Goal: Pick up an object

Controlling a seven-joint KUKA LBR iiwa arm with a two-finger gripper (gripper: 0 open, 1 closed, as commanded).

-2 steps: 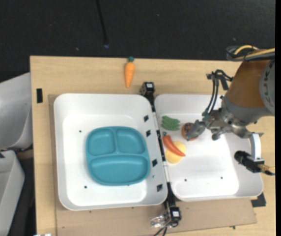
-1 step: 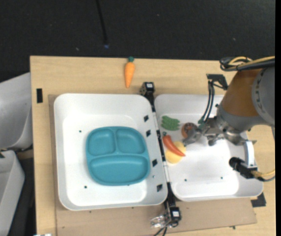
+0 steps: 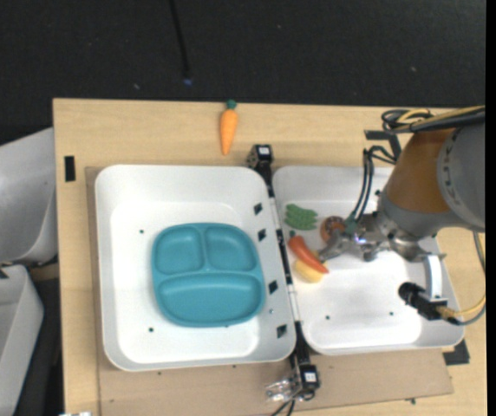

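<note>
In the right bin (image 3: pixel 361 319), near its left wall, lie a green leafy toy (image 3: pixel 300 216), a small brown-red piece (image 3: pixel 332 226) and a red-and-yellow toy (image 3: pixel 305 259). My gripper (image 3: pixel 342 240) hangs low over these, its tip just right of the red-and-yellow toy and below the brown-red piece. The grey arm with its orange band (image 3: pixel 421 180) comes in from the right. Nothing shows between the fingers.
The left bin (image 3: pixel 127 319) holds a blue divided plate (image 3: pixel 207 274). An orange toy carrot (image 3: pixel 228 127) lies on the wooden bench behind the bins. Cables run along the arm at the right bin's far right side.
</note>
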